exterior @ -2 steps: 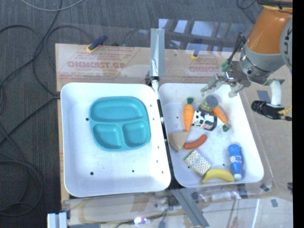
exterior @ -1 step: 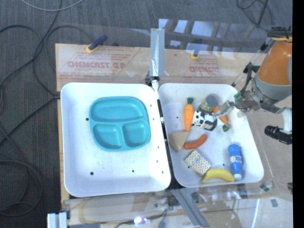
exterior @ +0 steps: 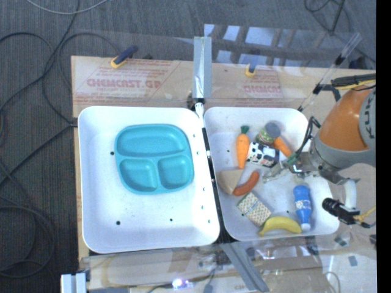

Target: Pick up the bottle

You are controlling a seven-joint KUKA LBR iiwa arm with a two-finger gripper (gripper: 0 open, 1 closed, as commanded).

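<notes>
Near the right bin's (exterior: 231, 224) front right corner, the bottle (exterior: 302, 206) lies flat beside the banana (exterior: 280, 226). Small, light, probably smooth plastic, it suits a grasp across its middle. Whether the gripper (exterior: 288, 163) is spread, I cannot tell.

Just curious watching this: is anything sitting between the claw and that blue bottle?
Nothing visible does. The claw hangs over the right bin, with bare white floor between it and the blue bottle. The banana lies off to the side.

Bottle (exterior: 302, 206): open bin floor at 9 and 12 o'clock; banana (exterior: 280, 226) crowds 7 o'clock; bin wall (exterior: 327, 224) close at 3 o'clock.
</notes>
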